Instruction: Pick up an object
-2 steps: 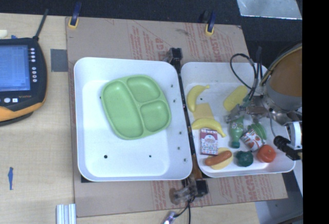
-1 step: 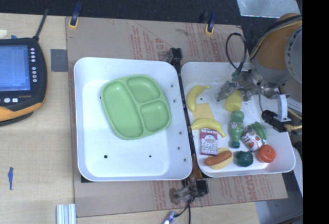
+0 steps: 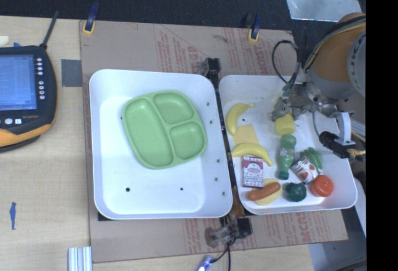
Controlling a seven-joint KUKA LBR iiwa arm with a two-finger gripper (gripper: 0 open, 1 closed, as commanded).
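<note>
My gripper is low in the right bin, near its far right part, right above a small yellow block. Toy food lies around it in that bin: a pale banana, a yellow cheese wedge, a second banana, a red carton, a hot dog, a green bottle, a red can, a green pepper and a tomato. The arm hides the space between the fingers.
The left bin holds a green divided plate. A teach pendant lies on the bench at the far left. Clamps join the bins at the middle. Black cables loop beside the arm.
</note>
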